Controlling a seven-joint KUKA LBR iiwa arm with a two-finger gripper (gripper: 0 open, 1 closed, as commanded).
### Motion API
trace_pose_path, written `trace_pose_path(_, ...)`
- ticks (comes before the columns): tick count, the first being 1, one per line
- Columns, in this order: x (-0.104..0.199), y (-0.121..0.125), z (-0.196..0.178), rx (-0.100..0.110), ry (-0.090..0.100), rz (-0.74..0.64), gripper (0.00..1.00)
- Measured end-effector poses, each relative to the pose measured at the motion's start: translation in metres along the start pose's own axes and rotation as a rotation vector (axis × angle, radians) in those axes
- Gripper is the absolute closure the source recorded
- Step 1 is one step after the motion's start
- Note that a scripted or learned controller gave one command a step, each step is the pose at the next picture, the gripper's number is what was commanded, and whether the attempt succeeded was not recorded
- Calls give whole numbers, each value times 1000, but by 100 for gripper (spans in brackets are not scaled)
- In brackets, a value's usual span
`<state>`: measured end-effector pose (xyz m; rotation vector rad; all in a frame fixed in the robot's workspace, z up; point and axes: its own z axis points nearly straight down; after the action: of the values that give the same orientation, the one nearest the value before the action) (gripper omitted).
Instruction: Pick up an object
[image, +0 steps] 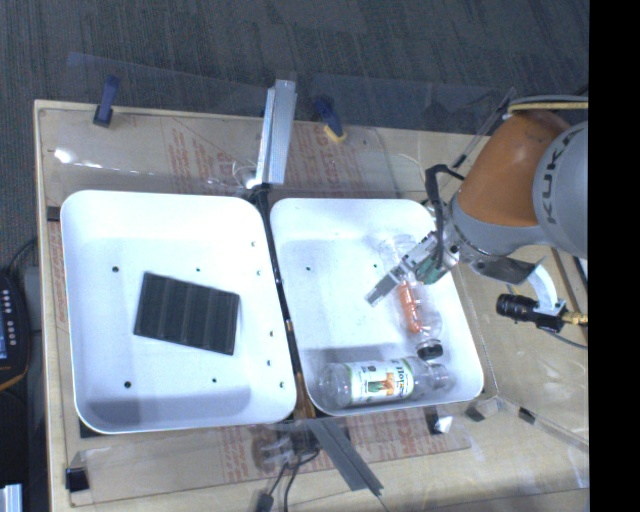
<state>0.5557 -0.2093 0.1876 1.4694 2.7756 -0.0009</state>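
Note:
My gripper (402, 272) hangs over the right part of the right bin (300, 228), coming in from the grey arm with the orange band (510, 180). Just below it lies a small clear bottle with orange contents and a black cap (417, 318), pointing toward the bin's front. A larger clear bottle with a green and white label (378, 383) lies on its side along the front wall of that bin. Something clear and crinkled (390, 247) sits just behind the gripper. A black ribbed rectangular pad (188, 312) lies flat in the left bin (80, 230).
The two bins touch along a dark seam (280, 300). A metal bar (275, 130) rises behind them and blue clamps (105, 100) hold the clear sheet on the bench. A black fitting with cable (525, 308) sits right of the right bin.

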Motion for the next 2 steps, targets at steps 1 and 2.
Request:
trace_pose_path(1,-8,11,15,-2,-3,-24,0)
trace_pose_path(2,21,61,-15,0,1,9,0)
